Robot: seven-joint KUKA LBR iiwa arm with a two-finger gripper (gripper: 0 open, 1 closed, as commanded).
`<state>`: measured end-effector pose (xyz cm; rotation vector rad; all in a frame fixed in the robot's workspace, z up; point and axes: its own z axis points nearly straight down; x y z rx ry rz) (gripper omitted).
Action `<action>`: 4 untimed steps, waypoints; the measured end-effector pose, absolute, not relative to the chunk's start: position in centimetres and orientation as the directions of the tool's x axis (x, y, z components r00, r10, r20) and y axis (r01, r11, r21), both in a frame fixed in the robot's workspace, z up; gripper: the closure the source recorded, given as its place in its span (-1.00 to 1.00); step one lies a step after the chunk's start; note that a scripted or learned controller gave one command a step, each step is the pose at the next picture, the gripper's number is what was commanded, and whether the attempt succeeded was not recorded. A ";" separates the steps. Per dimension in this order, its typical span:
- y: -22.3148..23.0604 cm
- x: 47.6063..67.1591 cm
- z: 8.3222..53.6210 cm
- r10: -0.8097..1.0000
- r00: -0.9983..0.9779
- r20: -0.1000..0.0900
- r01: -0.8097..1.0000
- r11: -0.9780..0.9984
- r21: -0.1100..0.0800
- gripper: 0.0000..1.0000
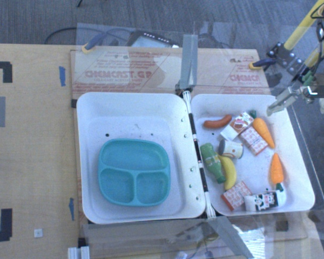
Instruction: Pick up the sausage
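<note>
You get even, cool daylight-toned light from overhead, soft faint shadows under the teal plate (pixel 134 172) and toys, mild glare on the white bins (pixel 130 108), slightly soft focus throughout, your view grainy and dimmer toward the grey floor (pixel 151 4) up top

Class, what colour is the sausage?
Reddish-orange, the sausage shows in the camera view.

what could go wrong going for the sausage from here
1. The reddish-orange curved sausage lies near the back wall of the right white bin, with a small red-and-white carton just beside its right end; fingers coming down there might catch the carton instead.
2. The grey two-finger gripper sits over the bin's upper right rim, so a straight path to the sausage passes over the long orange carrot and could knock it.
</note>
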<state>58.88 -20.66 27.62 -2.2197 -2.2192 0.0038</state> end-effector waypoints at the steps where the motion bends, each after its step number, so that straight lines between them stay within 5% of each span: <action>1: -16.3 61.2 11.8 1.000 0.002 0.002 1.000 -0.002 -0.006 -1.00; 2: -10.3 65.2 8.2 0.998 0.062 0.000 0.998 -0.062 -0.004 -1.00; 3: -10.2 65.1 9.1 0.998 0.062 0.002 0.998 -0.062 -0.016 1.00; 4: -10.4 65.1 9.1 0.998 0.063 -0.002 0.998 -0.063 -0.014 -1.00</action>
